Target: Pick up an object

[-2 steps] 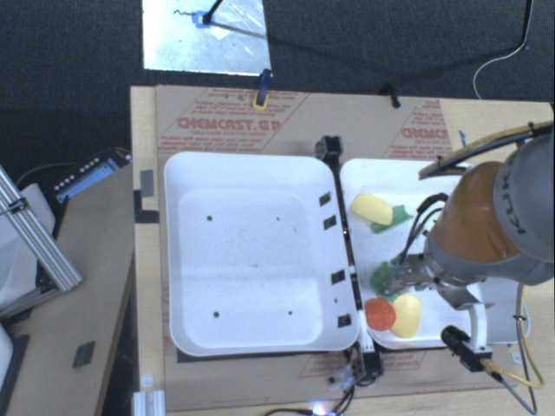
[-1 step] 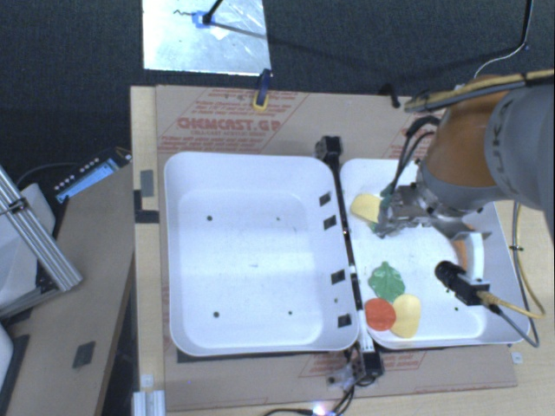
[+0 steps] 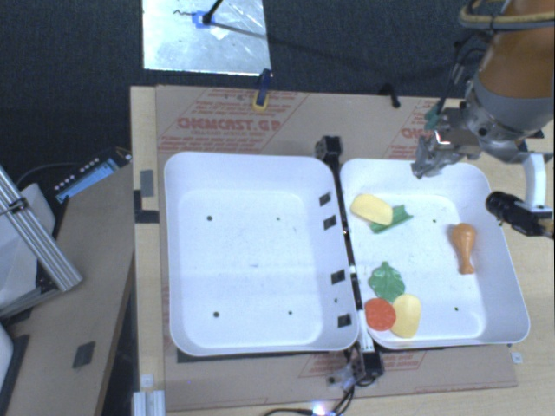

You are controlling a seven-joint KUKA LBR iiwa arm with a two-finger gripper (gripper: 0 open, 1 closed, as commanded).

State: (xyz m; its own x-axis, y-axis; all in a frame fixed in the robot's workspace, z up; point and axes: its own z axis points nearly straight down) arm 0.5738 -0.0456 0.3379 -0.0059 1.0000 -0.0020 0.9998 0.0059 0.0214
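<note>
The right bin (image 3: 499, 258) holds several toy foods. A yellow lemon-like piece (image 3: 370, 208) lies near its far left, on a green leaf (image 3: 399, 216). An orange drumstick (image 3: 464, 246) rests toward the right side. Near the front left sit a green leafy piece (image 3: 386, 280), a red tomato (image 3: 380, 314) and a yellow piece (image 3: 407, 315), close together. My gripper (image 3: 427, 165) hangs above the far rim of the right bin, apart from every object, with nothing seen between its fingers.
The left bin (image 3: 186, 232) lies beside the right one, joined at a black hinged divider (image 3: 338, 232). A silver sheet (image 3: 205, 22) lies on the dark floor at the back. A grey metal frame (image 3: 35, 241) stands at the left.
</note>
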